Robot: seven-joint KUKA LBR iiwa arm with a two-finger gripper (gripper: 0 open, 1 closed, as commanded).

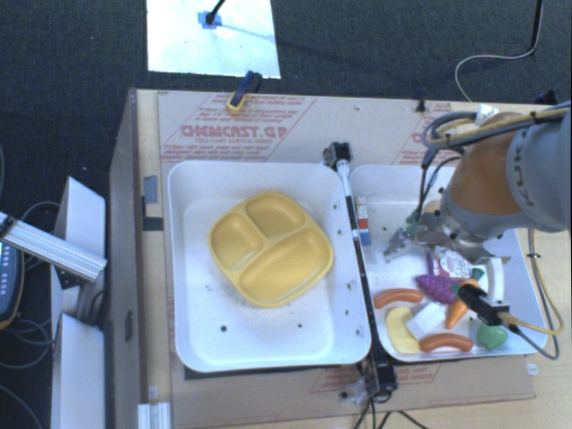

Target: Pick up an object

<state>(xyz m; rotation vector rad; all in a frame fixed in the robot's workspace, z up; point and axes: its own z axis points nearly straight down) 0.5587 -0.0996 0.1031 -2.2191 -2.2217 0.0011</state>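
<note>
My gripper [402,241] hangs low over the middle of the right bin [386,182], below the arm's orange band [485,179]. Nothing shows in its grasp. Just below and to its right lie toy foods: a purple grape bunch [440,286], an orange carrot [461,310], two sausages [396,297] [444,341], a yellow piece [399,331], a white block [427,318] and a green item [490,335]. A white packet with red print [454,264] sits right beside the gripper.
The left bin [179,239] holds a yellow divided plate [271,247]. A small tube with a red and blue label [362,220] lies at the right bin's left wall, by the divider. Cables run along the right bin's right side.
</note>
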